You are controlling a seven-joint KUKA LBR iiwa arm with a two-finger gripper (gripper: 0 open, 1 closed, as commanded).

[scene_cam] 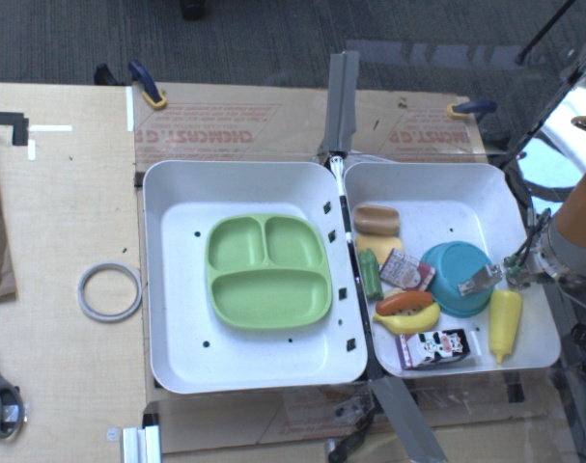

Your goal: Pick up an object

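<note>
The pincer (492, 278) hovered over the blue bowl (457, 276) in the right bin (437, 186); whether it was released or clenched, I could not tell. The bowl looked light, stiff and slick, best taken by its rim. One bowl, one hot dog (376, 220), one yellow squash (504, 324), one green divided plate (268, 271).

a light wooden bench (61, 220) fills the left side, a brown cardboard sheet (235, 128) lying along its far edge under blue-and-yellow clamps (148, 85). beyond the far edge runs dark grey carpet (273, 13). bright light glares at the right edge.
</note>
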